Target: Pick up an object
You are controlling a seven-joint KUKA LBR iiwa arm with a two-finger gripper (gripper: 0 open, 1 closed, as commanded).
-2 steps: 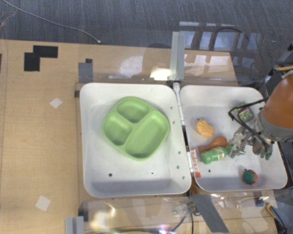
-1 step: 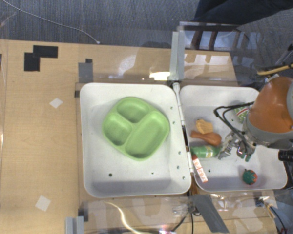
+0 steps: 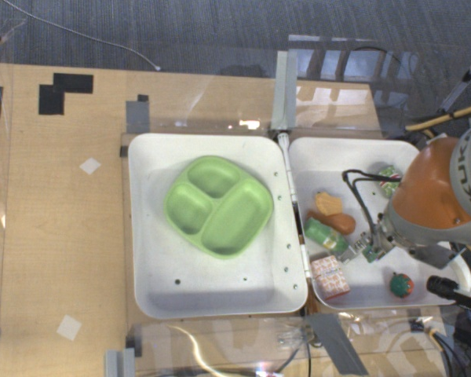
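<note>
One tool (image 3: 366,249) beside green bottle (image 3: 325,235)

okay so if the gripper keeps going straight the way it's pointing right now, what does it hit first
Probably the green bottle. The gripper points toward the left of the view, low over the right bin, and the bottle lies just ahead of it, beside the orange toy. Depth is hard to judge from above, so it might pass over.
</note>
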